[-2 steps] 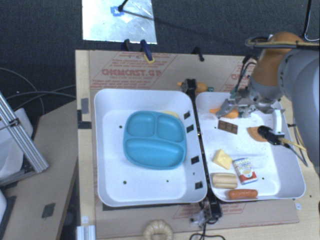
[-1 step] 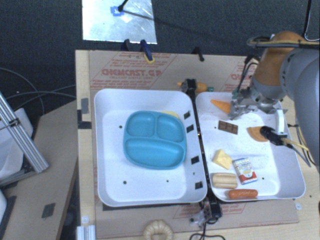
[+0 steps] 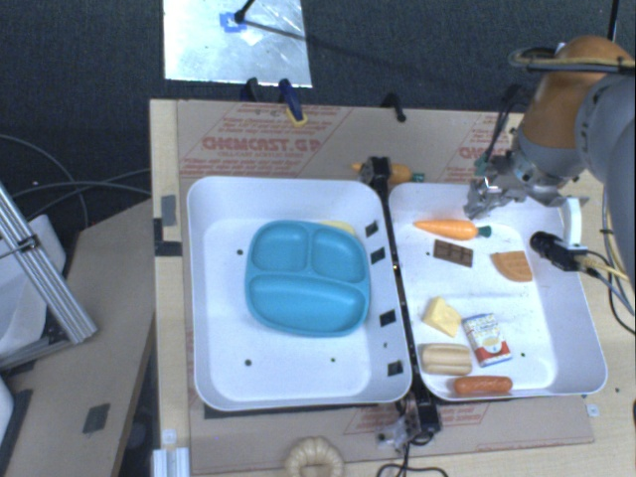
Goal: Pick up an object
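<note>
Two white bins sat side by side on the desk. Nearest the camera, along the right bin's front rim, lay a sausage, with a bread roll just behind it and a small carton beside that. A yellow cheese wedge rested a little farther in, toward the divider between the bins. Open white floor lay to the right of the carton, out to the bin's right wall.

Mid-bin, a chocolate piece and a tan wedge of toast lay apart from each other. Behind them, an orange carrot lay crosswise near the far rim.

At the far right corner, the hand hung just above and behind the carrot's green-tipped end, with nothing visible between its fingers; how far apart they stood could not be told. The grey arm entered from the right, over the bin's far rim.

The left bin held a blue divided plate near its centre, bare floor all around it. Farthest back, a shiny sheet lay on dark carpet.
</note>
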Available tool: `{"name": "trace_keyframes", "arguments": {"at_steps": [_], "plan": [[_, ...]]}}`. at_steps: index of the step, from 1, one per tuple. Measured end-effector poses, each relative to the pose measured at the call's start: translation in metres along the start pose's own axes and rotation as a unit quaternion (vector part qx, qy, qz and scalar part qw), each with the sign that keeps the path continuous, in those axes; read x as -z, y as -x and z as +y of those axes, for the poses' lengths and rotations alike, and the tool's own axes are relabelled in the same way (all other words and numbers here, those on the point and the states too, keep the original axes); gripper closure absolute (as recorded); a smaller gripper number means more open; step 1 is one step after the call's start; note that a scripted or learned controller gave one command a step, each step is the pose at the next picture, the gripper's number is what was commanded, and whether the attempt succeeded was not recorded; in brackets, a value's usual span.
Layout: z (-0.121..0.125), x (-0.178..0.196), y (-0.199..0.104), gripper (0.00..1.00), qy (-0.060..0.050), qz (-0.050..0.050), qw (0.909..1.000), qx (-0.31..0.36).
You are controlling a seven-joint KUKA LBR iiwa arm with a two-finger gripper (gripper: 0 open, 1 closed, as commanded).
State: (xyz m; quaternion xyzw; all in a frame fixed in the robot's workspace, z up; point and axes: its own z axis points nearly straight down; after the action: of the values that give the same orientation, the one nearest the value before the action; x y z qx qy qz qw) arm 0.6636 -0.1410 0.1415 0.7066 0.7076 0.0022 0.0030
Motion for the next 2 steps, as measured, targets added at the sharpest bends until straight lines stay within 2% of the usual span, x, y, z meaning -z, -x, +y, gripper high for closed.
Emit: {"name": "trace_keyframes", "arguments": {"at_steps": [1,2], "plan": [[-0.005,0.063,0.002,1.0,0.0,0.0,1.0,0.0],[-0.003,0.085,0.002,1.0,-0.001,0.0,1.0,0.001]]}}
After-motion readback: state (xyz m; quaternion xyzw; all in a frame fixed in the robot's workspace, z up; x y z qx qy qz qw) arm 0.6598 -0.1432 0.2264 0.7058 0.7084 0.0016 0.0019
